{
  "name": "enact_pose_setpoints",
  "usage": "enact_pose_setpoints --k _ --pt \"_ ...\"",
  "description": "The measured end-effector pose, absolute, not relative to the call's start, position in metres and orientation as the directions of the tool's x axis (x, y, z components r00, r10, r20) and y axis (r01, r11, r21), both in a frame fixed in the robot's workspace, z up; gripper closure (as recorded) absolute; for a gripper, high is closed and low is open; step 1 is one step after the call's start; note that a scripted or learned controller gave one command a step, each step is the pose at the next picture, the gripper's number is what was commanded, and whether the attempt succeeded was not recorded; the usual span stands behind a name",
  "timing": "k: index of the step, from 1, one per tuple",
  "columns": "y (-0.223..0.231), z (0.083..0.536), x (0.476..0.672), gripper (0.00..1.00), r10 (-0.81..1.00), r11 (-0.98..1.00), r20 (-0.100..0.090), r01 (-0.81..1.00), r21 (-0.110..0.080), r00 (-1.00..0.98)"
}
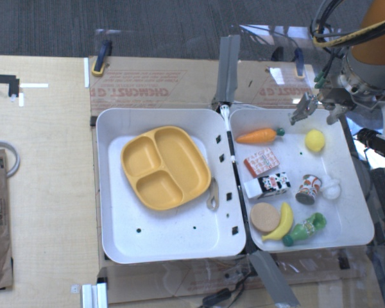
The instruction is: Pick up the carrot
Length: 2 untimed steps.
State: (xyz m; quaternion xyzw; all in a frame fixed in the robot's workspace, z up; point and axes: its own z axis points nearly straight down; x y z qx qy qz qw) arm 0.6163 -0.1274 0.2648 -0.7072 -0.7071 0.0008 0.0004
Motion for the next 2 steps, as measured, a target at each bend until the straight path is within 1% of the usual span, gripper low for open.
enact_pose_setpoints --k 1,2 --pt "-0.096 0.180 0.653 0.00 0.987 -0.158 -0.001 0.987 -0.003 0.158" --pt "-0.105 0.100 0.663 0.00 0.999 -0.053 0.001 0.999 0.013 0.053"
